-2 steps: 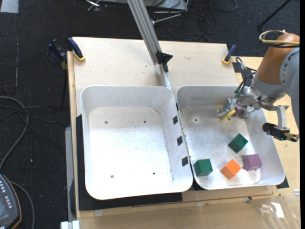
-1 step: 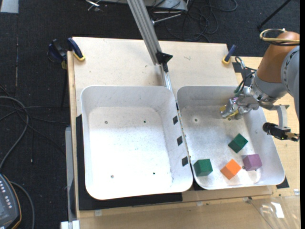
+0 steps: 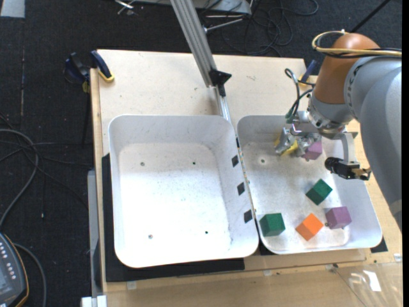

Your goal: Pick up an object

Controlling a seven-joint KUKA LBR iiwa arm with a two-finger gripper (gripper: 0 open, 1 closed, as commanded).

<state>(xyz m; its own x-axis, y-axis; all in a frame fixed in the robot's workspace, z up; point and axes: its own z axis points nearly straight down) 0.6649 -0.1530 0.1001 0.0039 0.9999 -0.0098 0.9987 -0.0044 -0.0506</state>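
Reaching down at the far side of the right bin [image 3: 358, 238], our gripper [image 3: 293, 141] hides its grip from us, so we should close slowly around the yellow thing [image 3: 287, 148] beside the pink block [image 3: 313, 149].

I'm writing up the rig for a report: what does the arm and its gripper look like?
The arm is smooth, rounded and light grey, with an orange band above the wrist. A thin yellow cable loops over that band. The gripper is small and metallic, and dark wires run along the wrist.
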